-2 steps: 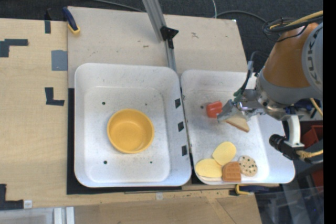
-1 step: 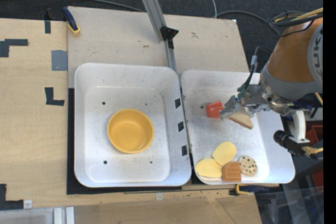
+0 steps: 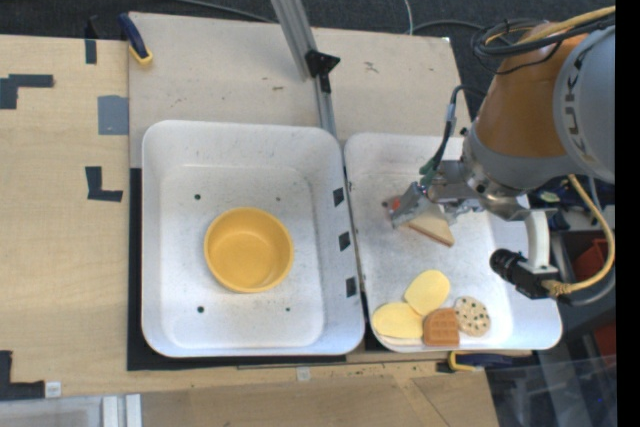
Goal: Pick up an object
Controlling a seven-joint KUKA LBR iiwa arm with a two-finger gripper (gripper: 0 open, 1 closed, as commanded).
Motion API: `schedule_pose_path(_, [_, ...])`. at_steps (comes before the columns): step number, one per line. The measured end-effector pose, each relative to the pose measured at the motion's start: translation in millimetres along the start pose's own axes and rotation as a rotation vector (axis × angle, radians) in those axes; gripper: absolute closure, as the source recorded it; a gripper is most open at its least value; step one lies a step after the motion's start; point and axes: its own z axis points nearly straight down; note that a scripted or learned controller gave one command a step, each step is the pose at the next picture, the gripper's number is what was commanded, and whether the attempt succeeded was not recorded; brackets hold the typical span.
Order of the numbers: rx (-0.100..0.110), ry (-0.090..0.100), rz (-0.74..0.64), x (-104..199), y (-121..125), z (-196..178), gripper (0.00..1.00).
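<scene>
My gripper [image 3: 412, 208] hangs low over the middle of the right bin [image 3: 375, 165], reaching in from the right under the grey and orange arm. A tan wedge-shaped piece [image 3: 434, 231] lies right beside and just below the fingers, touching or nearly touching them. At the front of the same bin lie two pale yellow discs [image 3: 427, 292] [image 3: 396, 321], an orange waffle square [image 3: 440, 327] and a speckled cookie [image 3: 471, 316]. A yellow bowl [image 3: 248, 248] stands in the left bin [image 3: 165, 165].
A slanted metal pole [image 3: 290, 0] rises from the back between the bins. Black cables and a black fitting [image 3: 515, 272] hang at the arm's right side. Bare wood bench with tape marks lies to the left.
</scene>
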Motion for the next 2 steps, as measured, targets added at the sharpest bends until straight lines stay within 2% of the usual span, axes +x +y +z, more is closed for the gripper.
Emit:
schedule_pose_path(1, [-0.001,0.000,-0.001,51.8,-3.8,-6.3,1.00])
schedule_pose_path(2, [0.000,0.000,-0.003,112.5,6.5,-6.4,1.00])
